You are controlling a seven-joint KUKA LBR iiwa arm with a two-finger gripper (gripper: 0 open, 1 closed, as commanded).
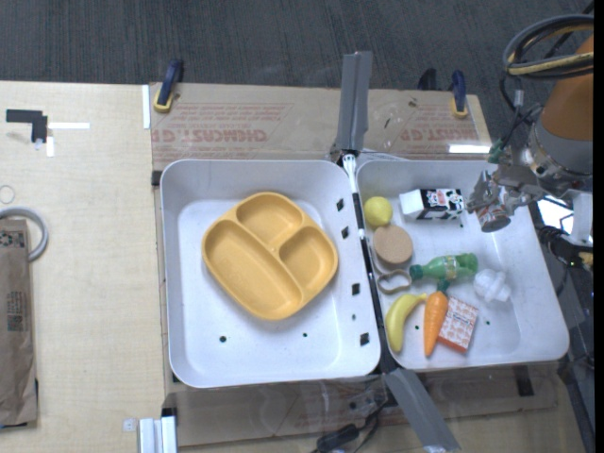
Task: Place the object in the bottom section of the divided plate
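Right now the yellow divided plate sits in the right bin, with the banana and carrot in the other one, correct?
Not quite. The camera view shows the yellow divided plate in the left bin, not the right. The banana and carrot do lie in the other one, the right bin.
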